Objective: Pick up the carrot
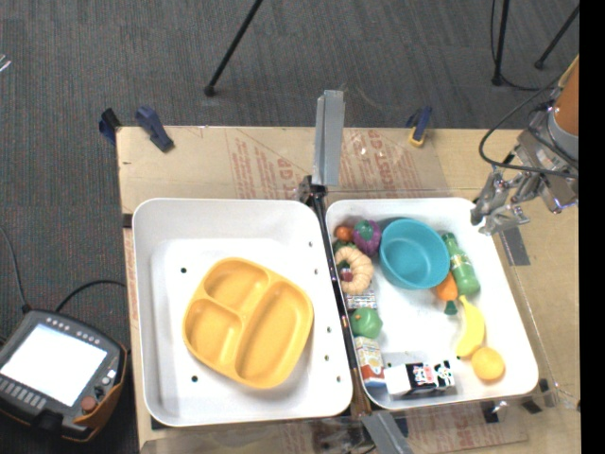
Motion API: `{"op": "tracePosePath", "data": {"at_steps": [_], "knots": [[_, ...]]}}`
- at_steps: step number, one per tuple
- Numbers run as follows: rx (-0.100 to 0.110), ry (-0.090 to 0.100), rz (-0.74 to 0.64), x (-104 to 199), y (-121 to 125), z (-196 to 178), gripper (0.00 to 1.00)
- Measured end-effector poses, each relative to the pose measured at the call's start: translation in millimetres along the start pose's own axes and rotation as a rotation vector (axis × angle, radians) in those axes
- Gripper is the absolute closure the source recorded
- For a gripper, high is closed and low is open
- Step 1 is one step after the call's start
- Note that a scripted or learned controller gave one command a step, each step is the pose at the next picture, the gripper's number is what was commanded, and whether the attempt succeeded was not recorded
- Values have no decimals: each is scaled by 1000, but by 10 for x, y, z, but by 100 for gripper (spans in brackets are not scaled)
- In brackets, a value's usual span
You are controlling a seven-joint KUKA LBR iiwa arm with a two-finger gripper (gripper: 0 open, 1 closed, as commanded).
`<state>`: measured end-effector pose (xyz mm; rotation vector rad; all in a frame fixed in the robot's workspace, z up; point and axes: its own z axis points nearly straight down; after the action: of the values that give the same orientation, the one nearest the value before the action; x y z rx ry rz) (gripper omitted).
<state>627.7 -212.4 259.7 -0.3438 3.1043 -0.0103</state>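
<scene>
The small orange carrot with a green top (448, 290) is seen in the right shallow white bin (515, 296), wedged low between the round teal plastic bowl (413, 253) on its left and the green plastic bottle (462, 267) that is touching it from above and to the right. The curved yellow banana (470, 327) is lying just below it, almost touching, with the round yellow lemon (488, 363) further down the bin.

The two-finger metal gripper (497, 208) is held over the bin's upper right corner, apart from the carrot and with nothing between its fingers; how wide the jaws stand cannot be told from here, since the fingers are dark, small and blurred.

The approach is judged to be the step in hand. A clean grasp will be helped if the gripper is brought down and to the left until it is centred over the orange body, not the green top. The fingers should be turned so that they drop into whatever gaps the neighbours leave, because the bowl rim and the bottle leave little room. A slow descent is advised: a nudge could roll the bottle or push the carrot under the bowl's edge.
</scene>
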Motion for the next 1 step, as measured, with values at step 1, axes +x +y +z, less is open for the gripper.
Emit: {"op": "tracePosePath", "data": {"at_steps": [1], "knots": [[-8, 12, 0, 22, 18, 81, 0]]}}
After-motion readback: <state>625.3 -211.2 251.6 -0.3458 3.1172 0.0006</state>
